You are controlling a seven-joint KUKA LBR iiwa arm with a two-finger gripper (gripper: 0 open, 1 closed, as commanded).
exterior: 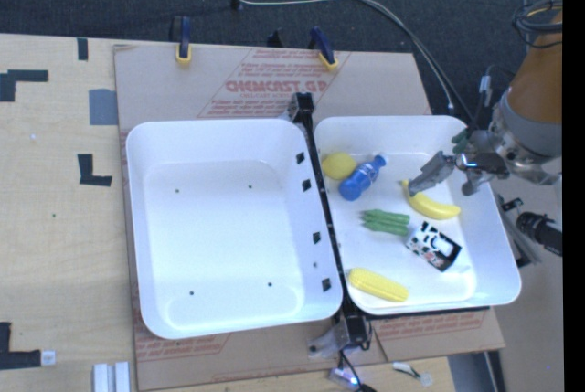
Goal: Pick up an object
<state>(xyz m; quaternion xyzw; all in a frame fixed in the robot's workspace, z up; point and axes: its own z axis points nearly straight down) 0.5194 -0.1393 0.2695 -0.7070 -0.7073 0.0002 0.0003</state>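
The right bin (pixel 484 290) holds several objects: a yellow lemon (pixel 337 165), a blue bottle (pixel 362 177), a green bean pod (pixel 385 221), a yellow banana (pixel 433 206), a black-and-white box (pixel 432 246) and a yellow corn cob (pixel 378 285). My gripper (pixel 451 177) hangs over the bin's right side, just above the banana. Its two grey fingers (pixel 431 171) are spread apart with nothing between them. The orange-banded wrist rises at the right edge.
The left bin (pixel 219 230) sits beside it, split off by a black hinge strip (pixel 315 198). Both bins rest on cardboard (pixel 265 84) held by blue-yellow clamps (pixel 184 38). A black cable (pixel 366 6) runs across the dark back.
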